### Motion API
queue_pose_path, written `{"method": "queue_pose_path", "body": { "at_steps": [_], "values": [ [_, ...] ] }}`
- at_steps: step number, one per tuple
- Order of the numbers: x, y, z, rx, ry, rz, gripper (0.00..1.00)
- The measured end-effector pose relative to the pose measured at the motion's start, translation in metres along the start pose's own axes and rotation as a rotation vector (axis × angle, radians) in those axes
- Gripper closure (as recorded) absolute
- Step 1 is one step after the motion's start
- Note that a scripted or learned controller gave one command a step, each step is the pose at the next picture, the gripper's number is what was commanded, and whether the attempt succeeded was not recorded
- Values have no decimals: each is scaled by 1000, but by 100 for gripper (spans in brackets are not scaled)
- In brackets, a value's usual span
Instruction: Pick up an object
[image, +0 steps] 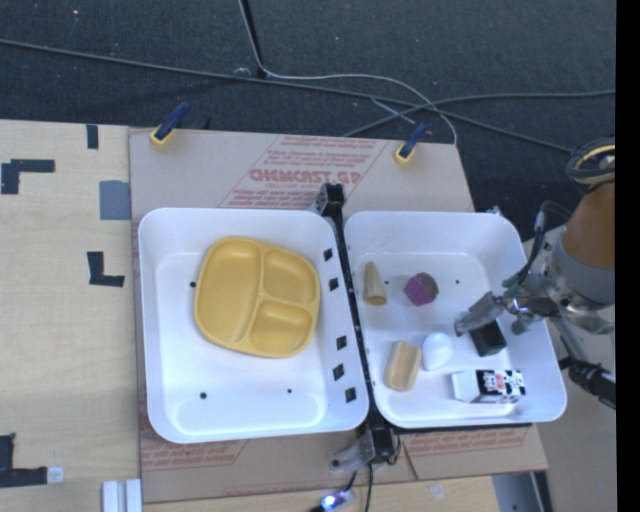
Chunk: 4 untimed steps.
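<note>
Gripper (483, 327) hangs low over the right bin (452, 228), toward its right wall, its dark fingers spread apart with nothing between them. Just left of it lies one white ball (437, 350); just below it, one small black-and-white carton (487, 385). Farther left are one purple ball (421, 289) and two tan pieces: a small one (374, 284) and a larger one (402, 365). The left bin (240, 410) holds one yellow divided plate (257, 297).
</note>
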<state>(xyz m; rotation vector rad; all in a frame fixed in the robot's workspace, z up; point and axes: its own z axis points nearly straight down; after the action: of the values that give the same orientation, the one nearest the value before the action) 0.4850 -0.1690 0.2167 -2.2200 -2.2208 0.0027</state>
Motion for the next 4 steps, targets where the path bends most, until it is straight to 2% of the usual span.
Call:
{"method": "queue_pose_path", "body": {
  "at_steps": [1,2,3,4],
  "values": [
    [6,-1,45,3,1,0,0],
    [-4,0,97,4,1,1,0],
    [-3,1,133,-2,-1,0,0],
    [-4,1,121,-5,-3,-1,100]
  ]
}}
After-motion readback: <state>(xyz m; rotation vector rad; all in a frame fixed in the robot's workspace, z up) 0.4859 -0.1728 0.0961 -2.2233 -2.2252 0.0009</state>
